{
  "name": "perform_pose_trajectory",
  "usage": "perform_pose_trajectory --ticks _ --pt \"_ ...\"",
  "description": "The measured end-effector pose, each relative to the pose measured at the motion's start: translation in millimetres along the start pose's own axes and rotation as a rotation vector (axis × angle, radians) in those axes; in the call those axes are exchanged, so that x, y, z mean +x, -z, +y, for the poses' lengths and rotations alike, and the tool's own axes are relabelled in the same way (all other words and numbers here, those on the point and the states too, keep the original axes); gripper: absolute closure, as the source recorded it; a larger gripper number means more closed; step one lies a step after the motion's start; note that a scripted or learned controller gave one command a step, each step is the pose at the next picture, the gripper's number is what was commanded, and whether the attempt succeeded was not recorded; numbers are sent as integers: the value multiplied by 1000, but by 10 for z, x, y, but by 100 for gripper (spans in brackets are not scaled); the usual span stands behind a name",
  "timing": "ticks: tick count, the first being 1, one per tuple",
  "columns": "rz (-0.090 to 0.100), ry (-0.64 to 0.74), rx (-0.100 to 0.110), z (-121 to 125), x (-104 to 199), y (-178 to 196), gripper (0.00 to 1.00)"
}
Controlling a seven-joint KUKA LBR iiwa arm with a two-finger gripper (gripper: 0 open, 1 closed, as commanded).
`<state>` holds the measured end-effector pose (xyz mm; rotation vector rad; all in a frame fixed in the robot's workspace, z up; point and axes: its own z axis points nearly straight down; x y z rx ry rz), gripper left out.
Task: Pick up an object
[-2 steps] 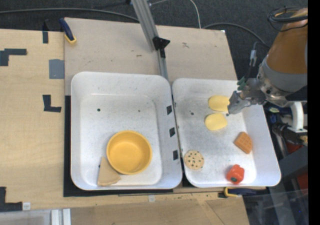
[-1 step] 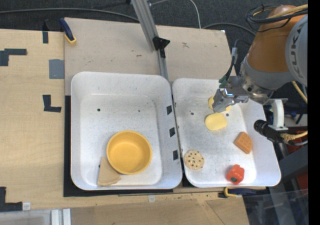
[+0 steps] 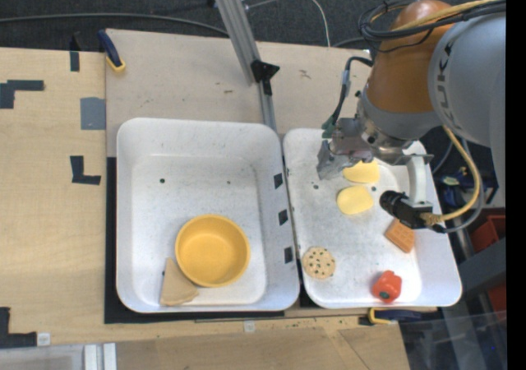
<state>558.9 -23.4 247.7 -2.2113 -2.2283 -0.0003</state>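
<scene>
My gripper (image 3: 331,161) hangs low over the upper left part of the right bin (image 3: 440,282), just left of two pale yellow oval pieces (image 3: 355,200) that lie near the bin's middle. A brown speckled cookie (image 3: 318,262) lies near the front left of that bin. At its front right sits a small red pepper-like object (image 3: 387,284), and an orange square cracker (image 3: 400,236) lies at the right. I see nothing held at the gripper. The arm's orange band and grey wrist cover the bin's back right corner.
The left bin (image 3: 148,154) holds a yellow bowl (image 3: 212,250) at its front, resting partly on a tan wedge (image 3: 175,288). A grey metal pole (image 3: 238,23) slants from the top down to the gap between the bins. Cables run behind the bench.
</scene>
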Motion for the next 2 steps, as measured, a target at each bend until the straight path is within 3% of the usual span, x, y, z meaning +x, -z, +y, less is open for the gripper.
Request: perform_pose_trajectory --ticks 2 --pt "-1 0 1 -107 1155 -49 100"
